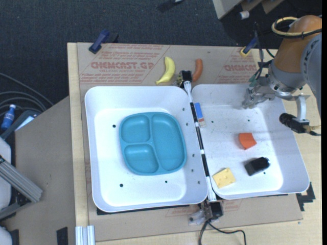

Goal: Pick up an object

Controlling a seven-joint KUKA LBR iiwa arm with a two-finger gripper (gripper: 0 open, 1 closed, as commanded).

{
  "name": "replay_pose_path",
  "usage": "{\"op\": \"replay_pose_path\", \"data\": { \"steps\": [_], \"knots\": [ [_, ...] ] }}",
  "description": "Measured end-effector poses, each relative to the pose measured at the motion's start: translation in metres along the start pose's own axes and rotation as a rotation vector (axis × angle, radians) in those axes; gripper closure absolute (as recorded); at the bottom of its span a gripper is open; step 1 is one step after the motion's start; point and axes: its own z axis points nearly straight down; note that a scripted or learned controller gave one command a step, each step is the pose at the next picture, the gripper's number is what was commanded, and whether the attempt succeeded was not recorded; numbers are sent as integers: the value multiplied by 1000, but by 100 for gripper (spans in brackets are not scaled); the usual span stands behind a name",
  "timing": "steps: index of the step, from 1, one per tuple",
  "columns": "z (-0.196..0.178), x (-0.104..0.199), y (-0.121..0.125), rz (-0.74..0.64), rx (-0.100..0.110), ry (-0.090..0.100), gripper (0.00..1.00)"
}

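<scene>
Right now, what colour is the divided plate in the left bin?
Light blue plate, seen in the camera view.

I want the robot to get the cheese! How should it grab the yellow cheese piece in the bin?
Probably straight from above, pinching the yellow cheese piece across its two flat sides. It lies flat near the right bin's front left corner, close to the wall, so a sideways approach looks cramped. The gripper is at the far end.

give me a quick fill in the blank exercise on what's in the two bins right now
1. The blue divided plate lies in the ____ bin as the camera sees it.
2. The plate has ____ compartments.
3. The orange block, black object and yellow wedge lie in the ____ bin.
4. The end effector hangs over the right bin's ____ part.

Missing words: left; three; right; far
</scene>
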Motion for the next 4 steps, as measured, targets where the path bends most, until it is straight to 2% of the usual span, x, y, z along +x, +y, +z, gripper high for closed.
{"op": "replay_pose_path", "data": {
  "steps": [1,2,4],
  "knots": [
    [0,0,0,0,1,0,0],
    [11,37,-1,-1,8,4,0],
    [11,53,-1,-1,8,4,0]
  ]
}}
